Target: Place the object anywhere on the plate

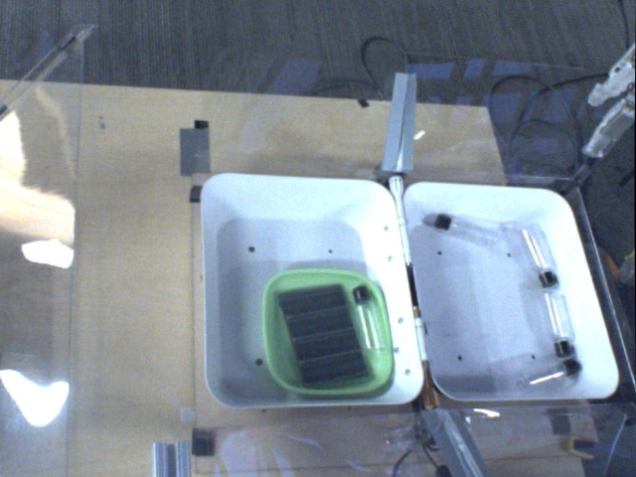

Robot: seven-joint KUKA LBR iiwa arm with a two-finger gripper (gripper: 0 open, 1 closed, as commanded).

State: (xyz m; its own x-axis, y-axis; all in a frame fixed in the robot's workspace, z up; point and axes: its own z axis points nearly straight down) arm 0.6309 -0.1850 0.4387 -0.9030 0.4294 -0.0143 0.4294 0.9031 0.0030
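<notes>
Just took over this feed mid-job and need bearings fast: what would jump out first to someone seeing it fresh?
The bright green plate in the left bin stands out most, with a dark ribbed block on it and a clear tube with a black cap along its right side. The right bin holds several more clear tubes with black caps, mostly near its right wall.

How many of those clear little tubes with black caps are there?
4, possibly more, being see-through: one clear plastic tube lies on the green plate; three in the right white bin: top left, right side, lower right.
</notes>
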